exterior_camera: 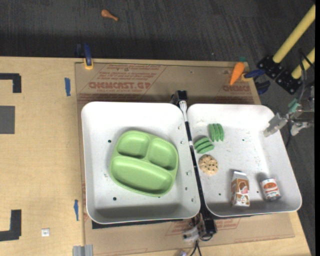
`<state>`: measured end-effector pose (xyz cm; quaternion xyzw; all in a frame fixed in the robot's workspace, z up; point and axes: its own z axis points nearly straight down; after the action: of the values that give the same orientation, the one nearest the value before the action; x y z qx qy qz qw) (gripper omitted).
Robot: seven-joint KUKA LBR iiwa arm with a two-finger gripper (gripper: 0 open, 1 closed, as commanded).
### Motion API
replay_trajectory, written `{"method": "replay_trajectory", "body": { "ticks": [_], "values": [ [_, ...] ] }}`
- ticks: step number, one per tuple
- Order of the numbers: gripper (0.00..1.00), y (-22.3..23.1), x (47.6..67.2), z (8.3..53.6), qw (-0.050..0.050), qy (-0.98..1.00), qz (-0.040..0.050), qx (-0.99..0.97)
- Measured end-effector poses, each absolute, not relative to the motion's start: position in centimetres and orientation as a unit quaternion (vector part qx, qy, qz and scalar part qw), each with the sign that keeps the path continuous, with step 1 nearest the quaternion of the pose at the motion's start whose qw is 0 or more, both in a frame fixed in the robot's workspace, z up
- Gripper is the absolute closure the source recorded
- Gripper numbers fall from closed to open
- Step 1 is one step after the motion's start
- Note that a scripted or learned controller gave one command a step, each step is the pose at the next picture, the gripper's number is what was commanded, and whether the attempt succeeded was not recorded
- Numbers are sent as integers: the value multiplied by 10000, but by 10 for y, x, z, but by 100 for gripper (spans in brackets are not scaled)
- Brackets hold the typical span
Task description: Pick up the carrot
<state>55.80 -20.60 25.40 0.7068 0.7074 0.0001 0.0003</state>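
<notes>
The carrot [237, 73], small and orange with a green top, lies on the cardboard board just beyond the far edge of the right bin [250, 112], outside both bins. My gripper [282, 131] hangs over the right bin's far right corner, below and to the right of the carrot and well apart from it. Its two grey fingers stand apart, open, with nothing between them.
In the right bin lie two green pea pods [216, 132] [203, 145], a cookie [208, 164], a small brown carton [240, 188] and a red can [270, 189]. The left bin [95, 150] holds a green divided plate [144, 161]. Another small orange item [109, 15] lies on the dark floor.
</notes>
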Motion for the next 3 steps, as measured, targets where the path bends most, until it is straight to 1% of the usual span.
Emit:
{"method": "replay_trajectory", "body": {
  "ticks": [1,2,3],
  "values": [
    [0,-214,642,107,-82,6838,33,7296],
    [100,-218,643,119,-10,6842,14,7293],
    [100,-213,621,221,20,7717,4,6360]
  ]
}}
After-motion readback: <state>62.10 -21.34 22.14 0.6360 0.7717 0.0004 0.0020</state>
